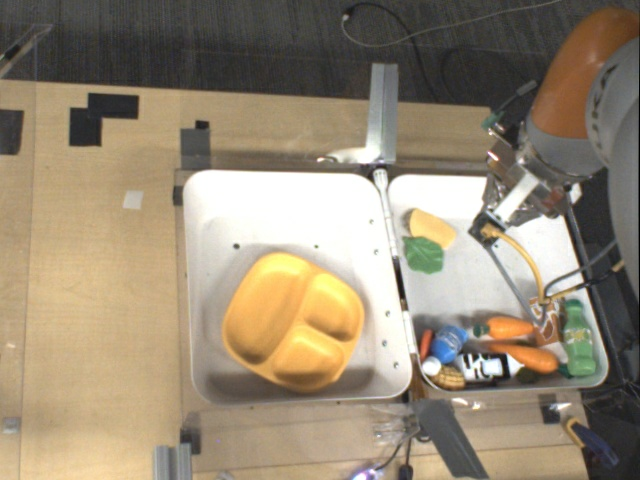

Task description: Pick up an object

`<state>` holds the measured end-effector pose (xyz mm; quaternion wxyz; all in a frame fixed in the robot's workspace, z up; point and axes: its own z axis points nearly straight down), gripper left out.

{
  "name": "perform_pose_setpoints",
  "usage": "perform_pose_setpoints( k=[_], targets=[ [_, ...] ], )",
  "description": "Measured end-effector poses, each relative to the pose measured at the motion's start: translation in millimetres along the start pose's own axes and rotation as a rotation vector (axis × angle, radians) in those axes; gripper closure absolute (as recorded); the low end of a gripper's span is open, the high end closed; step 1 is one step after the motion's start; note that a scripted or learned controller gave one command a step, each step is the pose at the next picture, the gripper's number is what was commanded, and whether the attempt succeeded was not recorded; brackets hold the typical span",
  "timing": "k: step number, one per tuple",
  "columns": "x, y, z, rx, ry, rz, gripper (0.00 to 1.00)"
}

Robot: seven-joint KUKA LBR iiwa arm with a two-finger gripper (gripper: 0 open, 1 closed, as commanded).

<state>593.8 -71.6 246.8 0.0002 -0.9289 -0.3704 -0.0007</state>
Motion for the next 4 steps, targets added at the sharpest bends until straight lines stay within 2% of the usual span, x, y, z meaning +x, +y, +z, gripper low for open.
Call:
perform_pose_setpoints(
  k=[1,2,3,4],
  targets=[
    [90,-39,4,-0.002,0.002,-0.391,1.0],
    [65,41,6,-0.004,0.001,-0.571,1.0],
    [110,-6,24,-0.003,0.002,-0.633,1.0],
    [163,-62,21,-0.004,0.003,-0.786,1.0]
  ],
)
